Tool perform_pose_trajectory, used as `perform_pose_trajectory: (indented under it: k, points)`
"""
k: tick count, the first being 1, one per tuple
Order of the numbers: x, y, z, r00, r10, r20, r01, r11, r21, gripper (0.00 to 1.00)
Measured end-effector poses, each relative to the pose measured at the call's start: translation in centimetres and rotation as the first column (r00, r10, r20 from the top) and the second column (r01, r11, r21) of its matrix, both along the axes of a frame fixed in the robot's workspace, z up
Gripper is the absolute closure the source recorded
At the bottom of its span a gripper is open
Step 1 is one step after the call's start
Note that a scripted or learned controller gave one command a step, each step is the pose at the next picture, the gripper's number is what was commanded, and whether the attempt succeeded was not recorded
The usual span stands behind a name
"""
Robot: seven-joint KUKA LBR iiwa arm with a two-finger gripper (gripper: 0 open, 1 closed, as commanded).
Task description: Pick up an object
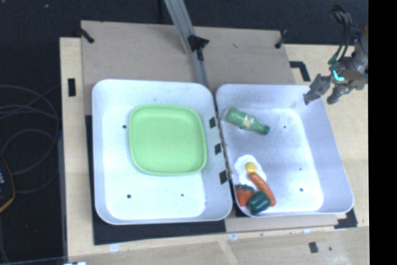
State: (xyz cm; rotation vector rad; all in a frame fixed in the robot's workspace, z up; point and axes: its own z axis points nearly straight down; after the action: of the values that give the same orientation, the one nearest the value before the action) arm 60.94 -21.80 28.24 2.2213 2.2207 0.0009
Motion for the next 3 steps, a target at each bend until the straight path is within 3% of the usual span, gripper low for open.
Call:
perform_pose_trajectory:
  k: [1,3]
  points:
    - [0.0,0.0,0.0,1.0,0.0,0.0,0.0,1.0,0.0,0.0]
    - [-0.3,1.0,-12.0,1.0,0.0,-0.005,0.0,1.0,0.001,0.0]
